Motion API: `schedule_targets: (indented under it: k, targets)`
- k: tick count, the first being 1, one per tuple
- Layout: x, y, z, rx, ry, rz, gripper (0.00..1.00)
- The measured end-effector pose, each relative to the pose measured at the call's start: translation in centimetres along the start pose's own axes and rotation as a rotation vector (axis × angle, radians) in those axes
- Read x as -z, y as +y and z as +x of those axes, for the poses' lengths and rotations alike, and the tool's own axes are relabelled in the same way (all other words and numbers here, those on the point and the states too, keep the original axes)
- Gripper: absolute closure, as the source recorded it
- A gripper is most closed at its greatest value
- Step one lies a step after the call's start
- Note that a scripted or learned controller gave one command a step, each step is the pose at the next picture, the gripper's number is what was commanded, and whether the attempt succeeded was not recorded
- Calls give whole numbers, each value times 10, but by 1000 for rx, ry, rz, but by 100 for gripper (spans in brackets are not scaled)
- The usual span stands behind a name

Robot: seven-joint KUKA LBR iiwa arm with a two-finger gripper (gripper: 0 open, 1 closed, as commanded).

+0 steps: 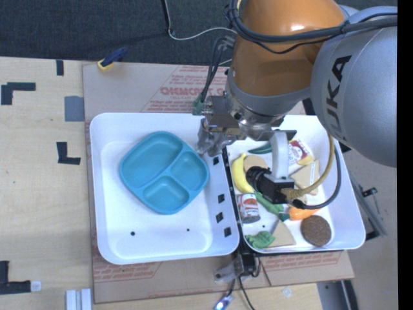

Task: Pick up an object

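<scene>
Here my gripper (pixel 211 137) hangs over the rim (pixel 222 199) where 2 bins (pixel 110 225) meet.
Its width I cannot tell; blue plate (pixel 164 172) just left, banana (pixel 240 173) just right. Descending here, I may hit the rim.

The arm (pixel 361 76) is grey with big black letters on its side, and a glossy orange band (pixel 284 18) carries a thin dark cable (pixel 233 17) around it.
</scene>
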State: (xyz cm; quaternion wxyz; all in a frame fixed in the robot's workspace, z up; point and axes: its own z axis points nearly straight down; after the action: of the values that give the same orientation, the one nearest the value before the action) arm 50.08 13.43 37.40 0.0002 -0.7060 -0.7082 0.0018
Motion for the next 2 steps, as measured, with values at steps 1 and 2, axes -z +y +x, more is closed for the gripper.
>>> schedule_targets:
  k: [1, 2]
  targets:
    - [-119, 59, 4, -3, -2, 6, 100]
    - [-102, 58, 5, 0, 1, 1, 100]
